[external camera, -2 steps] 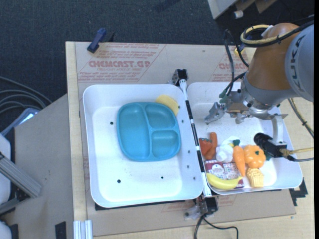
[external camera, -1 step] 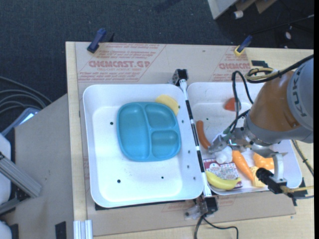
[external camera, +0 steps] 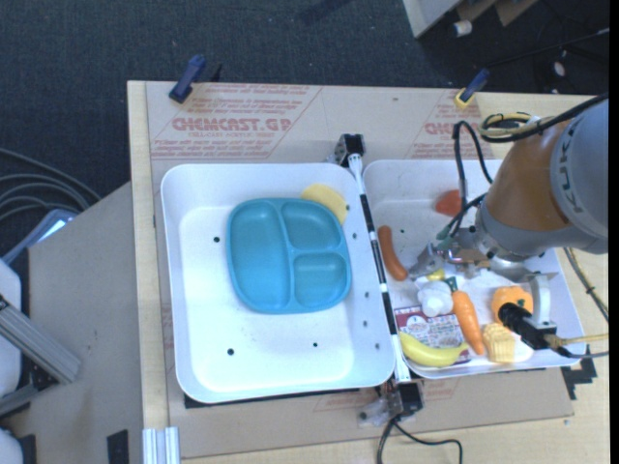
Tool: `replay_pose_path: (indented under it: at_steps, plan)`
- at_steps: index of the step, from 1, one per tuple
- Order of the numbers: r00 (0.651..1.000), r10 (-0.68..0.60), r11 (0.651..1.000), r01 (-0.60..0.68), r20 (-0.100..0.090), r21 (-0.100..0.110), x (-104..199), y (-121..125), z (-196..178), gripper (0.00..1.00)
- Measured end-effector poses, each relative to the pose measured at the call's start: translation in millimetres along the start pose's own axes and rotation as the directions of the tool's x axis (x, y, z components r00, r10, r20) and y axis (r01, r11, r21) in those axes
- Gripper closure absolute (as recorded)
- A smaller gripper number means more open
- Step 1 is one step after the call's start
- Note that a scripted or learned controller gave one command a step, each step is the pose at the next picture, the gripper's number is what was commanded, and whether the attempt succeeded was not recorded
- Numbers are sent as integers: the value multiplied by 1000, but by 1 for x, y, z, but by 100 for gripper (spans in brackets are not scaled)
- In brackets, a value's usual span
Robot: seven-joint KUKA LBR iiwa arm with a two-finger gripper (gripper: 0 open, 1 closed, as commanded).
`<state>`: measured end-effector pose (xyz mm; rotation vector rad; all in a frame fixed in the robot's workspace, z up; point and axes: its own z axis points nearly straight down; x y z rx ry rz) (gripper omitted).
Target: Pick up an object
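Step in hand, as we judge it: approach and descent over the right bin point(external camera: 414, 184), nothing lifted yet. Gripper point(external camera: 447, 255) sits low among the toy food, near the bin's middle; its wrist hides the tips, and we cannot tell how it is set or whether it has anything.

Candidate objects, right bin:
- carrot point(external camera: 468, 321), orange, lying lengthwise just below the gripper
- sausage point(external camera: 391, 252), reddish, along the bin's left wall
- banana point(external camera: 431, 352), yellow, at the near edge, beside a red-and-white printed packet point(external camera: 443, 333)
- small white piece point(external camera: 435, 300), between gripper and packet
- red piece point(external camera: 448, 202), near the far wall
- orange piece point(external camera: 510, 302) and pale yellow chunk point(external camera: 499, 342), under the arm's side

Left bin point(external camera: 184, 288): blue divided plate point(external camera: 289, 254), with a yellow item point(external camera: 326, 199) touching its far corner.

Next move, in our view: settle on one item, close squarely and lift straight. Obstacles: items lie crowded and partly touching, so neighbours may be nudged or pinched together; a black cable point(external camera: 462, 158) trails beside the arm.
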<state>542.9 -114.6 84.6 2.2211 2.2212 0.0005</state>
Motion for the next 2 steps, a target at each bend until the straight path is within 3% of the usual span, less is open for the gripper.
replay_pose_path:
  at_steps: [1,2]
  plan:
    - [1000,1,1000,-1,3,-10,-1,3,-13,100]
    - [1000,1,1000,-1,2,-6,-1,2,-12,0]
